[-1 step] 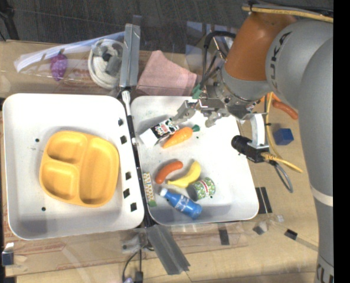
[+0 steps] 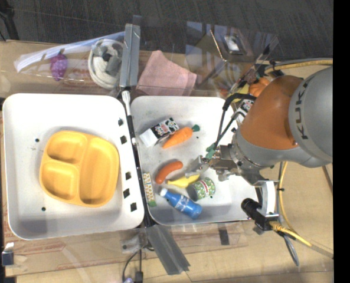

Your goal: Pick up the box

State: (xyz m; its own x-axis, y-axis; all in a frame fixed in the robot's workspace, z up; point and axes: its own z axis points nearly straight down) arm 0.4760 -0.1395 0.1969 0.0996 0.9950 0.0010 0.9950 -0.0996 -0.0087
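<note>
Two shallow white bins with rounded corners and a smooth, matte finish sit side by side on the wooden surface. The left bin holds a glossy yellow plastic tray divided into three rounded compartments. The right bin carries the clutter.

The box lies in the upper left part of the right bin: a small, flat-sided carton, white with a black-and-white printed face, tilted at an angle. An orange carrot with a green tip lies touching its lower right side. Below them sits a smooth reddish sausage, then a yellow banana-like piece, a green and white can on its side, and a blue plastic bottle with a white cap near the bin's lower edge.

The arm, a bulky grey shell with an orange band, comes in from the right of the frame. Its hand sits low over the middle right of the right bin, just above the can and well apart from the box. I cannot tell how far open the hand is; nothing can be seen held in it.

At the top of the frame, beyond the bins, lie a folded pink cloth, a coil of white cable, and a clear plastic bag with a purple item inside.
</note>
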